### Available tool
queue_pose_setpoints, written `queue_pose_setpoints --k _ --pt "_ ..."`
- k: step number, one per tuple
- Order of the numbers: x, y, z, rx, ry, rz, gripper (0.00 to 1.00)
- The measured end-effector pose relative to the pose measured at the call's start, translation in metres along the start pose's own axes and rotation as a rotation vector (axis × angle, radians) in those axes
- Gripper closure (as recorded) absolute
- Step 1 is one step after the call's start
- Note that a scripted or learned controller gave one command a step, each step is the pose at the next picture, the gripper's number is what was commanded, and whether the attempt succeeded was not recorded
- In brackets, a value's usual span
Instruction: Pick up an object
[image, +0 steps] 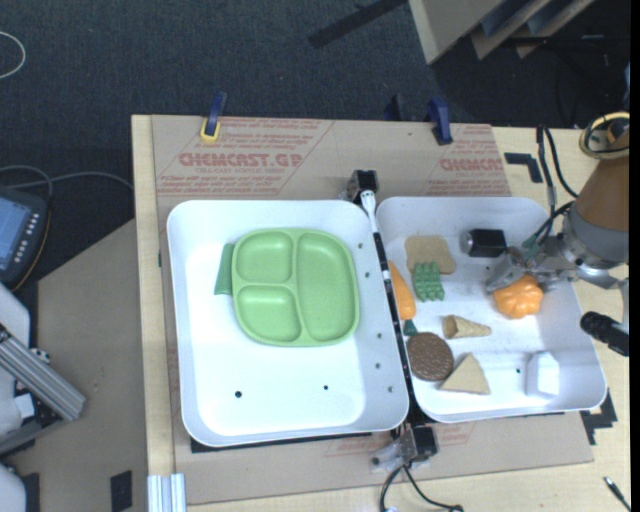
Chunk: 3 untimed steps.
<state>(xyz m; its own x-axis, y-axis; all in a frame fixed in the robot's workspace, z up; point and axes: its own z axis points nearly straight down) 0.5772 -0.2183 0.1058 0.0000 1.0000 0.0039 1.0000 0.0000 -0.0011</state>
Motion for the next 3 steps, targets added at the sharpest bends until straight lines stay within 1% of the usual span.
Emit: queue_pose_setpoints --k 1,2,3 --pt "0.004 0.002 0.021 0.000 0.004 -0.003 0.00" --pt "0.001 0.002 0.009 -0.005 -0.004 -0.002 1.00" --pt "-0.004 0.008 -0.053 -0.008 -0.008 -0.001 1.00"
